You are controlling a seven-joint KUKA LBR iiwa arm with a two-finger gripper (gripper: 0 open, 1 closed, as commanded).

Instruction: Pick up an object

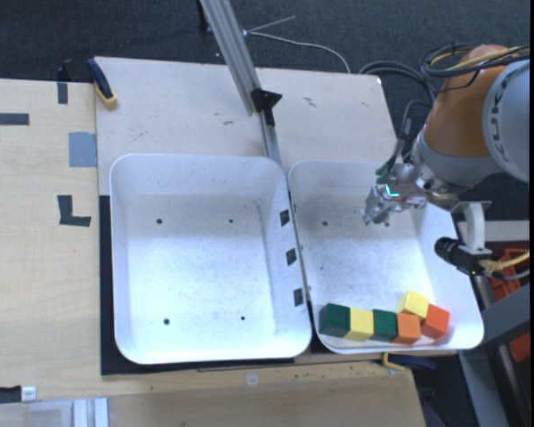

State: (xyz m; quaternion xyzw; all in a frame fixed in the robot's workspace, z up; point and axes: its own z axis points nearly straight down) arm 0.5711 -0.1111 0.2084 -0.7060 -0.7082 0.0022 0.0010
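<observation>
Gripper (380,210) work looks barely begun: nearest me the small coloured wooden blocks (384,320) sit untouched in a row along the near wall of the shallow white right-hand bin (331,194), well apart from that two-finger tool hovering farther back, apparently carrying nothing.

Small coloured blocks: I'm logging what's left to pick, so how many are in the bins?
6, all along the near edge of the right white bin: dark green, yellow, green, orange, a second yellow and orange-red. More may hide behind them.
</observation>
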